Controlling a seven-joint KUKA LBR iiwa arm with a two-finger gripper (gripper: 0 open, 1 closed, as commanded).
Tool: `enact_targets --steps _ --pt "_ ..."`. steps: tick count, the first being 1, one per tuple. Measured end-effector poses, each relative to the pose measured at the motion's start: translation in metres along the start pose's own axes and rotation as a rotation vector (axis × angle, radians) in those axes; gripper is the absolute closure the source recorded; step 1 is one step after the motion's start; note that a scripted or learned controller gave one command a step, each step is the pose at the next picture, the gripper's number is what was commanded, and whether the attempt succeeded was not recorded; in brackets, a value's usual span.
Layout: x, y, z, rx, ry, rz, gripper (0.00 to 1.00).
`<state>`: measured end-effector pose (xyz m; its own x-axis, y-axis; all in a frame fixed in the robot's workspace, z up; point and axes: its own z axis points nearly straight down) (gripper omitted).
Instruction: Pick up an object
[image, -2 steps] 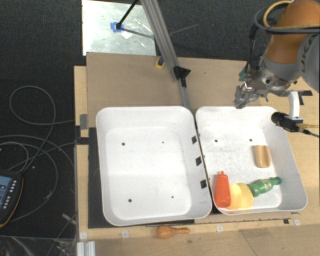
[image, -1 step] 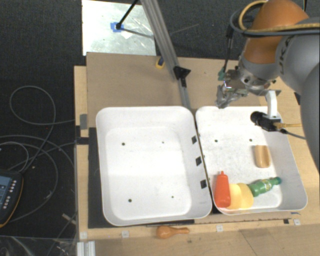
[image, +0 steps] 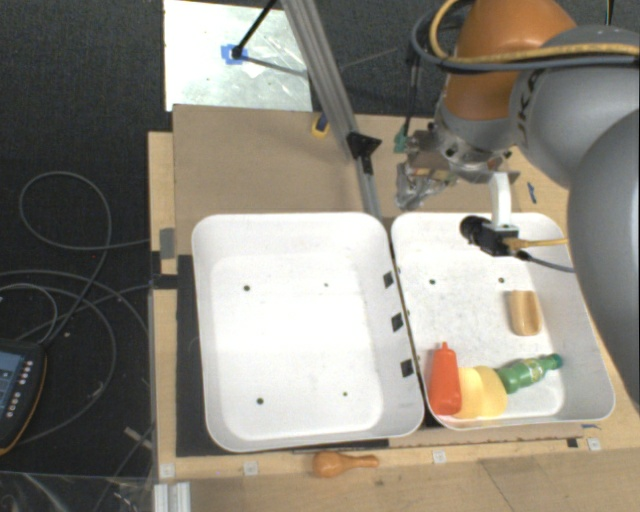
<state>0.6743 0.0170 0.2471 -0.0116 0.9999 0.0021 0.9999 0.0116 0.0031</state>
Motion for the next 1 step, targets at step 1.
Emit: enact_targets --steps 1 --pt "0.0556 -0.0077 0.0109 0.003 0.000 0.001 1.00"
